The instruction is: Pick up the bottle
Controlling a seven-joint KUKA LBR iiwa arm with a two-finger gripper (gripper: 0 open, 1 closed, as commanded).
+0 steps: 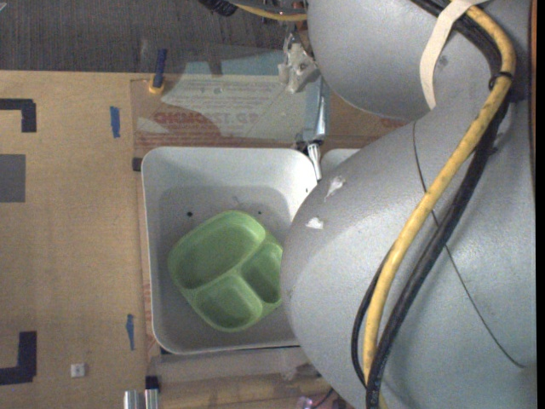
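The big grey arm (426, 228), with a yellow cable running along it, covers the right half of the camera view and hides the right bin almost entirely. The left white bin (170, 177) holds a green divided plate (228, 269) lying flat near its front.
A sliver of the right bin's rim (336, 154) shows beside the arm. A clear plastic sheet (230, 109) lies on cardboard behind the bins. Blue tape marks (115, 122) and black corner marks (21, 113) sit on the wooden bench to the left.
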